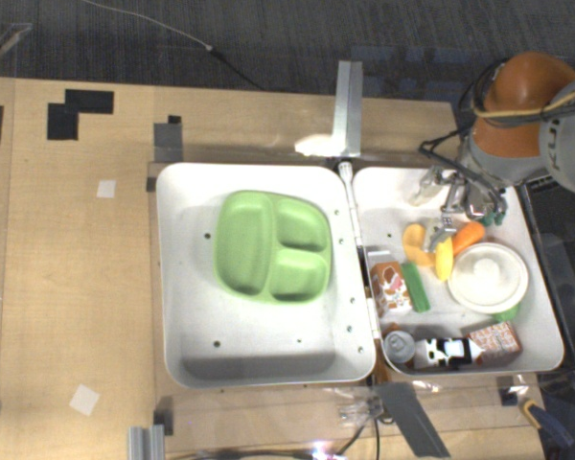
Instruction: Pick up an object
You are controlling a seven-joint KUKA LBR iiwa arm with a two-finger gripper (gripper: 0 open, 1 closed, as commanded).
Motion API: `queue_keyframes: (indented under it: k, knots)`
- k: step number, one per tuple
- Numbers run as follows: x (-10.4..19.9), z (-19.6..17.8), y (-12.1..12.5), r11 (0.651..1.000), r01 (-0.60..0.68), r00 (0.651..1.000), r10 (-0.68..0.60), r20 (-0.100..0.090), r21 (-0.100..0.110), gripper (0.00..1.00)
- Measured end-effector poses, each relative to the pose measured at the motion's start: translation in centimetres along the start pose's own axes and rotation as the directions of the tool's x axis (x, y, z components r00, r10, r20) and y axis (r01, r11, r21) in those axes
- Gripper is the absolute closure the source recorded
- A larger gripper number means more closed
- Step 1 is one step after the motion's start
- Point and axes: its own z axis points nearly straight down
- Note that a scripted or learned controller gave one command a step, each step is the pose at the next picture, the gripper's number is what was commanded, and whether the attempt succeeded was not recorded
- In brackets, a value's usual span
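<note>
- My fingers [448, 220]: spread or clenched, can't tell; nothing visibly between them.
- Small yellow plastic toy fruit [443, 258] lies just below them, beside the round white bowl [488, 276].
- Likely light, stiff, slick; pinch across its narrow middle.

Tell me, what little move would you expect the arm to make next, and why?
Probably a short descent straight down. The gripper hangs in the right bin just above the yellow piece and the orange carrot-like piece, with nothing visibly between its fingers. The white bowl sits close by, so it should go down carefully.
</note>
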Motion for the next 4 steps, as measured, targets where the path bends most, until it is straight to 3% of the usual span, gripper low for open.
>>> queue_keyframes:
  k: [1, 3, 4]
  knots:
    - [1.5, 1.2, 4.9, 0.996, 0.090, 0.996, -0.090, 0.008, 0.003, 0.00]
    - [9.3, 1.0, 5.3, 1.000, -0.031, 0.999, 0.031, 0.018, 0.003, 0.00]
    - [4.2, 1.2, 2.5, 0.997, 0.079, 0.997, -0.079, 0.014, 0.004, 0.00]
